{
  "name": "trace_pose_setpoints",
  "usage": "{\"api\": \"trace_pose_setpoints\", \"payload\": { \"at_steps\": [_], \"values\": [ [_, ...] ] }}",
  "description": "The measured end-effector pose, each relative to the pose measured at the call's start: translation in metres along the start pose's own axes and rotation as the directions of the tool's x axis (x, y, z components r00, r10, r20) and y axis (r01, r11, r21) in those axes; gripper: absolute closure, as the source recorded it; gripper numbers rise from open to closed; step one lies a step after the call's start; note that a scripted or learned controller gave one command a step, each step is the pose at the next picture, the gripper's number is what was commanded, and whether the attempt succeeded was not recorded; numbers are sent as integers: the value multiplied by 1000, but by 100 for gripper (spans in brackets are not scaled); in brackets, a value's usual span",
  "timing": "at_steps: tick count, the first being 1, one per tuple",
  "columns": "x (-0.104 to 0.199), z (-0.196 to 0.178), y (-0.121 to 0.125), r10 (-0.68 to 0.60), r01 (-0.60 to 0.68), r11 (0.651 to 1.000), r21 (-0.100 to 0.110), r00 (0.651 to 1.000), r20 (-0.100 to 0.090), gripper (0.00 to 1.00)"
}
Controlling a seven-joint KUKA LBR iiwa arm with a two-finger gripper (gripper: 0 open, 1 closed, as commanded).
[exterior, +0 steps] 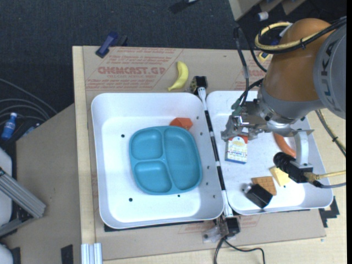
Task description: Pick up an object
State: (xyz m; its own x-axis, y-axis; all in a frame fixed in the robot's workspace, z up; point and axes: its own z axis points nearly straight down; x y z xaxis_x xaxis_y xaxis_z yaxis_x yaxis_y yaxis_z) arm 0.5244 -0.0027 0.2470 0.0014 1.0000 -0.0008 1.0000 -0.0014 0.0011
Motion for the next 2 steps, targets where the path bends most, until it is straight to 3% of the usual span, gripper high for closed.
{"api": "trace_pose_setpoints", "payload": {
  "at_steps": [1,2],
  "values": [
    [-42,-22,10,-1,1,1000,0,1000,0,100],
    [-72,-31,-33,-1,1,1000,4,1000,-1,100]
  ]
}}
